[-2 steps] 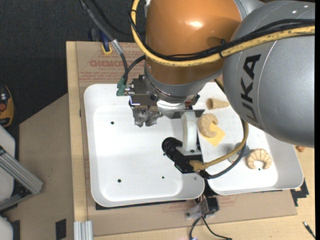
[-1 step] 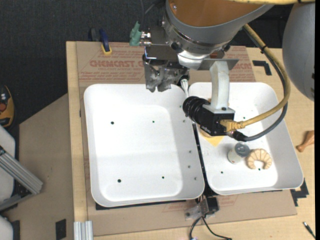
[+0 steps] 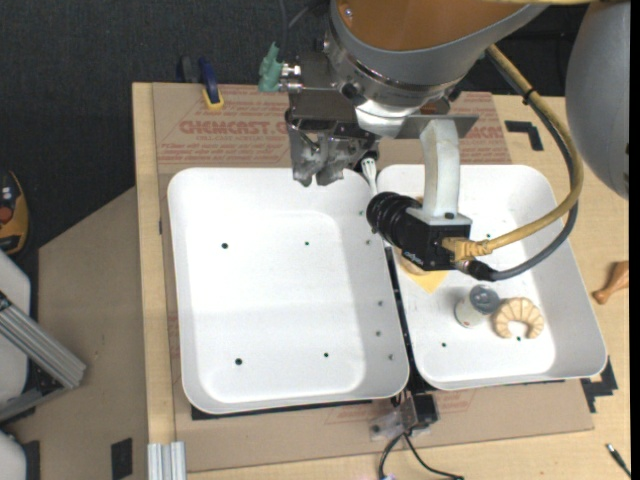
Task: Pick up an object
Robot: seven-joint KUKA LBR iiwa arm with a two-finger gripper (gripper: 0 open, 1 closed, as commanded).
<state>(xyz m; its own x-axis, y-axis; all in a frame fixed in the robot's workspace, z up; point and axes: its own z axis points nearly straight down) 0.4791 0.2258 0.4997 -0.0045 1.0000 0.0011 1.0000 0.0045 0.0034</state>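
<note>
Croissant-shaped toy (image 3: 519, 319), tan and ridged, in right bin (image 3: 560, 353); jaws' state impossible to tell.

croissant (image 3: 520, 318) in right bin (image 3: 570, 308)

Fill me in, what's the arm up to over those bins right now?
The KUKA arm reaches in over the bench, with its gripper above the far edge of the left bin. Nothing shows between its fingers. The pickable things lie in the right bin: a croissant-shaped toy, a small grey-capped piece, and a yellow item partly under the arm's black attachment.
</note>
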